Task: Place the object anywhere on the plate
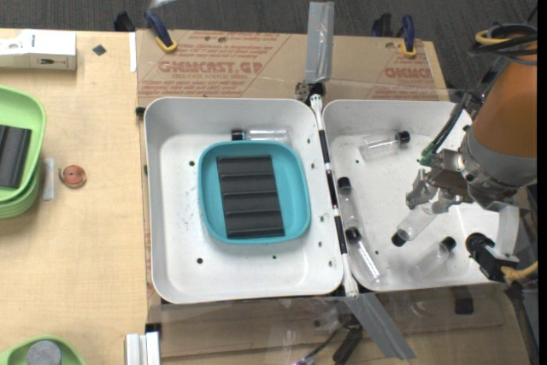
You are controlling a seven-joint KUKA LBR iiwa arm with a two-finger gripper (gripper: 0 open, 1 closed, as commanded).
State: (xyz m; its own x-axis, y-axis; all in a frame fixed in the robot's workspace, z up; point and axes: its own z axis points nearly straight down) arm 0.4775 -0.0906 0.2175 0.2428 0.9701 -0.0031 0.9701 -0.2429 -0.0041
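At the near edge of the table [77, 269], a grey-lidded green container [43, 352] sits at the left corner. Above it lie 2 white bins side by side, their inner rims touching along a central seam.

In the right bin [376, 120], a clear vial [362, 254] with a black cap lies against the near left wall, close to the seam. Another small clear vial [444, 248] rests near the bin's near right part. The claw [425, 201] hangs low over the middle of this bin, below the grey arm [504, 137] with its orange band. A clear tube with a black cap [408, 228] lies tilted right at the claw's tip; whether the fingers grip it or merely touch it, I cannot tell. Bare floor lies to the left of the claw, toward the seam. Farther back, a third vial [382, 144] lies near the far wall.

In the left bin [167, 209], the teal plate [209, 184] sits centred, carrying a black ridged insert [249, 195]. White floor rings the plate on all 4 sides, widest at the near wall. 1 more vial [256, 134] lies between the plate's far rim and the bin's far wall.

Beyond the bins, cardboard [214, 64] is clamped to the table's far edge. At far left sit a green tray [21, 154] and a white box [38, 50].
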